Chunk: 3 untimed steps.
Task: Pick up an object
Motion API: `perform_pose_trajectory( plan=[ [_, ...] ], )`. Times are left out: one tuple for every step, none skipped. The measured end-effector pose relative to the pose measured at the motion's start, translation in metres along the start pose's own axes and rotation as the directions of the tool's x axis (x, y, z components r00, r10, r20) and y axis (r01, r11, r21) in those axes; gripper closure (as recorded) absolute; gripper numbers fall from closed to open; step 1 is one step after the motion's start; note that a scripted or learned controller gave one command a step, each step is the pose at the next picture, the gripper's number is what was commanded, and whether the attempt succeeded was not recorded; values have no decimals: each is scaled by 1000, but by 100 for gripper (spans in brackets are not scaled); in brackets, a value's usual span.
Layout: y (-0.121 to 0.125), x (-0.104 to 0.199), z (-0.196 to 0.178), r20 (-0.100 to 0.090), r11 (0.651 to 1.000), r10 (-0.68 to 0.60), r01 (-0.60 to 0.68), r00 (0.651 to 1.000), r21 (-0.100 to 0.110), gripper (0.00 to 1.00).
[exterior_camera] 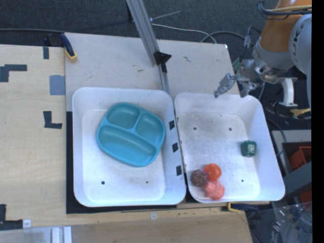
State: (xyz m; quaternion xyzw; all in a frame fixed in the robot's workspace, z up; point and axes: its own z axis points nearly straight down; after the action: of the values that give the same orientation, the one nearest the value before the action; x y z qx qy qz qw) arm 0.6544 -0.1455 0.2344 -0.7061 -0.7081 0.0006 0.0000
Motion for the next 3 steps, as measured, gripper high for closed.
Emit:
perform_pose_trajectory(
  plan=[
    [0, 0, 0, 0, 1000, 0, 0, 1000, 0, 0],
    [0, -4, 64, 0, 1000, 1, -1, 1000, 7, 0],
    [-12, -1, 117, 0, 1000, 1, -1, 1000, 7, 0]
  ],
)
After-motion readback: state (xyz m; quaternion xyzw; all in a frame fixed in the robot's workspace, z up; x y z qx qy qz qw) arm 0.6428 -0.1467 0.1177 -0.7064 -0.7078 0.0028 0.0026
